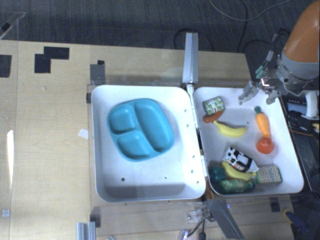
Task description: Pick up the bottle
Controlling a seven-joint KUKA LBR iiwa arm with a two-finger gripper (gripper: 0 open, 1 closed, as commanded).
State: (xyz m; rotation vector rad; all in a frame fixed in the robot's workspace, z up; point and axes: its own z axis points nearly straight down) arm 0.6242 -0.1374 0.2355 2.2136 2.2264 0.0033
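At the near end of the right bin (295,184), along its front wall: the bottle (231,185), dark green, lying on its side, with a teal blob-shaped thing (217,173) touching its left end. A yellow banana (238,171) lies across its top, a black-and-white patterned toy (236,158) just behind that, and a speckled sponge block (268,174) to the right. Mid-bin: a second banana (230,129), an orange carrot (262,124) with a small red-orange round piece (265,145) at its near tip. Further back, a green-and-white carton (213,105) resting above a reddish sausage-like item (213,117). Left bin (100,184) carries a blue divided tray (142,128), three compartments, roughly centred. At the far right corner of the right bin: my gripper (258,91), hovering over the back rim, fingers spread apart and nothing between them (bottle well apart from me, at the opposite end of the bin). Orange band of my arm (303,33) sits above, at the top right.
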